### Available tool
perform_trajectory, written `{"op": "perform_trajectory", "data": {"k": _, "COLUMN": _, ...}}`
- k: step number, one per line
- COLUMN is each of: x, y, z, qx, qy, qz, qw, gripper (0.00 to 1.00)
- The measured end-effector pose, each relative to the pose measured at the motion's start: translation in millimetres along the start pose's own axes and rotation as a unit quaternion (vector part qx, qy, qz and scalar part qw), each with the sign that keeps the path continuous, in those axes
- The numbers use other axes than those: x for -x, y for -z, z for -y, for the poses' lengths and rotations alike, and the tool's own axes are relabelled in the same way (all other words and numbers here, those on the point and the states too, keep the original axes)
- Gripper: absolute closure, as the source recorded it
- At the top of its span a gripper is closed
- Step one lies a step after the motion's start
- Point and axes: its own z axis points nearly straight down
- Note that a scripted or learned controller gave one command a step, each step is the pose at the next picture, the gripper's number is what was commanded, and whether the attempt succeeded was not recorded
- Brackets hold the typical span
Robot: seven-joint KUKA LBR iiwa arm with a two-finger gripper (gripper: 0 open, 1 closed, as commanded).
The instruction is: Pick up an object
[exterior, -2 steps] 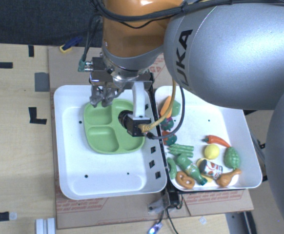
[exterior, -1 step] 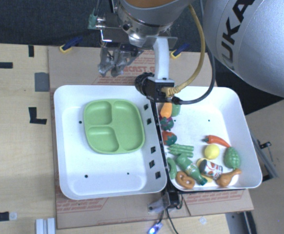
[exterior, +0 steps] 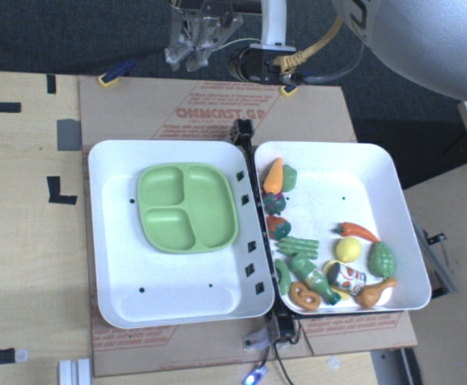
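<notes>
table (exterior: 25, 215) surfaced in tan board, carrying two shallow white bins side by side. left bin (exterior: 113, 295) holding a green divided plate (exterior: 188, 208) near centre. right bin (exterior: 378, 175) holding a heap of toy foods along its 9 o'clock wall and toward its 6 o'clock corner: carrot (exterior: 273, 175), green beans (exterior: 298, 245), red chilli (exterior: 355, 231), yellow lemon (exterior: 347, 249), green lumpy fruit (exterior: 382, 259), pretzel (exterior: 304, 297), drumstick (exterior: 375, 293).

grey arm housing (exterior: 410, 22) at 1 o'clock of the view. claw (exterior: 197, 42) at 12 o'clock, raised beyond the far rims of both bins, gripping nothing; whether spread or closed cannot be told from this angle.

likely candidate: carrot, nearest of the heap to the claw, well apart from it. lies toward 5 o'clock from the claw. long axis running roughly 12 to 6 o'clock, tip at 6. crowded against the bin wall, so a grasp across the short axis is judged tight on the wall side.
</notes>
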Motion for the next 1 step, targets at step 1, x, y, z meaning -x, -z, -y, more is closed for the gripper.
{"op": "perform_trajectory", "data": {"k": 1, "x": 10.3, "y": -131.0, "z": 58.2, "qx": -0.012, "qy": 0.000, "qz": 0.004, "qw": 0.9999, "gripper": 1.00}}
